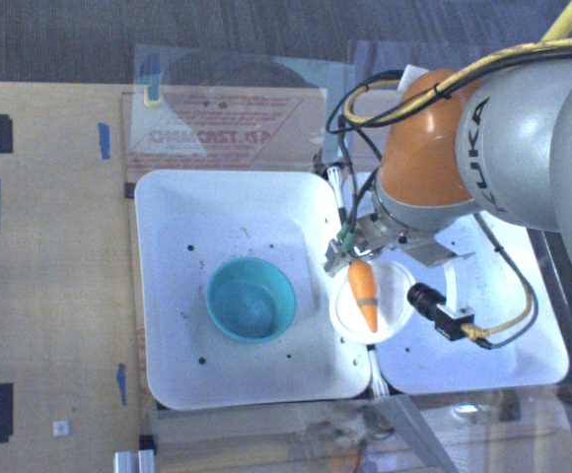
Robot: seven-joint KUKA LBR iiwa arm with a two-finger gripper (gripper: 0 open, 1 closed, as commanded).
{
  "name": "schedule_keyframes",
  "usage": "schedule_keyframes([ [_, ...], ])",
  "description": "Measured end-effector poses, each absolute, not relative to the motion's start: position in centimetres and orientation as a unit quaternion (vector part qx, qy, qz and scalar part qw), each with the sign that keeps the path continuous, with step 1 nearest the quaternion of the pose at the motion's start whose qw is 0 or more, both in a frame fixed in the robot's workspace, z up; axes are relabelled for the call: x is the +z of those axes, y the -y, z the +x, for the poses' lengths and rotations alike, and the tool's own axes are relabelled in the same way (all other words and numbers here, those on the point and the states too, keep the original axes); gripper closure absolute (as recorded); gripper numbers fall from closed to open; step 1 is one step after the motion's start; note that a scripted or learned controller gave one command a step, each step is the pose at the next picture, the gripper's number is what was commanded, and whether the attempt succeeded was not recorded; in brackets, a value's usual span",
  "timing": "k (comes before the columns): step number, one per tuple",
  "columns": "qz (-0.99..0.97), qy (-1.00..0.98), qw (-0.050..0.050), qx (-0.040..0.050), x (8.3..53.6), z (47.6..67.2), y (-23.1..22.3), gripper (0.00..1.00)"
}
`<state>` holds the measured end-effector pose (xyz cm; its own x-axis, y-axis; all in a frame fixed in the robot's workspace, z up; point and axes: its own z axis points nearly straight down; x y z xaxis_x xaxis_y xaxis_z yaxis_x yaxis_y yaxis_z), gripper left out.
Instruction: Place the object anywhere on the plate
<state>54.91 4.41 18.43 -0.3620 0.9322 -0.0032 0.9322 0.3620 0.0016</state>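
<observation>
From above, the bench (49,264) carries two white bins. The left bin (168,205) holds one teal bowl (251,299), sitting upright slightly toward 5 o'clock of that bin's centre. The right bin (523,353) holds one small white plate (390,313) at its 9 o'clock edge. One orange carrot (364,294) lies on the plate, tip pointing to 6 o'clock. The gripper (357,251) sits at the carrot's 12 o'clock end; whether its fingers clasp the carrot or are released cannot be told.

A grey arm (533,136) with black KUKA lettering, an orange band (429,146), and yellow and black cables (404,97).
</observation>
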Motion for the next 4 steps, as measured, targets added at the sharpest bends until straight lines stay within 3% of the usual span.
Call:
schedule_keyframes([
  [1, 0.589, -0.808, -0.001, -0.0011, 16.7, 54.4, -11.5, 1.0],
  [2, 0.517, -0.856, 0.0, -0.0003, 17.5, 56.3, -17.2, 1.0],
  [3, 0.517, -0.856, 0.001, 0.0007, 17.7, 56.3, -17.2, 0.0],
  [4, 0.517, -0.856, 0.002, 0.0005, 18.5, 56.4, -17.1, 1.0],
])
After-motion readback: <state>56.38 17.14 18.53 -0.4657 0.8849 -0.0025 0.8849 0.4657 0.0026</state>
